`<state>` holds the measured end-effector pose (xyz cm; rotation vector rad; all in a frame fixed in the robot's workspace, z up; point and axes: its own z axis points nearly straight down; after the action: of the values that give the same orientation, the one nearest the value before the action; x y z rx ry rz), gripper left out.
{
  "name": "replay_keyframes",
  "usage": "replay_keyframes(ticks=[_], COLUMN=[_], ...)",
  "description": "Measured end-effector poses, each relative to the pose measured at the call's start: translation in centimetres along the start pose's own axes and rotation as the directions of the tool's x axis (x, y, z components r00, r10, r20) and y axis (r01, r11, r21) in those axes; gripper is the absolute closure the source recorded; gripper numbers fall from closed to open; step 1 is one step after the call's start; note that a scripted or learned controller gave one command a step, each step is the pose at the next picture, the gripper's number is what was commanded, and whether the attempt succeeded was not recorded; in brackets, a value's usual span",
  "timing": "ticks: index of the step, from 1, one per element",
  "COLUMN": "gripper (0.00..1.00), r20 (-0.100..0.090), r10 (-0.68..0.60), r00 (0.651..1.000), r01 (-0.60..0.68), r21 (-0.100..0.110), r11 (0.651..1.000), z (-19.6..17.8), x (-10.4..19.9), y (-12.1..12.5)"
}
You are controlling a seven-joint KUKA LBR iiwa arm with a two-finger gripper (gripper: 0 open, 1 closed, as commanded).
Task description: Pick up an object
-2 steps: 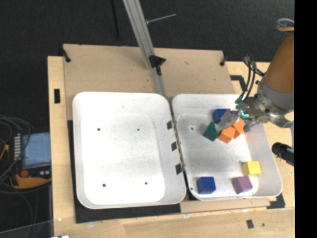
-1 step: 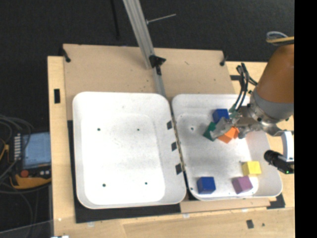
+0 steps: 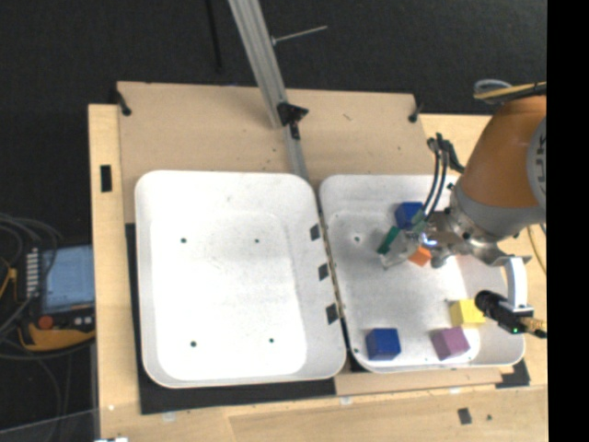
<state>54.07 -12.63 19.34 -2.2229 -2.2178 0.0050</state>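
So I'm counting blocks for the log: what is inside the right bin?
The right bin holds blue block, purple block, yellow block, and another blue block and an orange piece by the gripper. The arm covers whatever lies beneath it.

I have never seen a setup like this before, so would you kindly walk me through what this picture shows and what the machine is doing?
You are looking down at a slant from one fixed camera above a bench. The grey and orange shape on the right is a robot arm; its gripper is its grasping part, now low over the right bin. Two shallow white bins sit side by side. The right one holds small blocks: a blue block and a purple block near the front, a yellow block, and another blue block and an orange piece by the gripper. I cannot tell whether it holds anything. The left bin adjoins it.
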Motion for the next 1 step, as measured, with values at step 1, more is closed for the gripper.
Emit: replay_keyframes(ticks=[1], gripper=[0.00], r20=[0.000], r10=[0.003], r00=[1.000], r01=[-0.003], r21=[0.001], r11=[1.000], z=[4.87], x=[0.58], y=[0.60])
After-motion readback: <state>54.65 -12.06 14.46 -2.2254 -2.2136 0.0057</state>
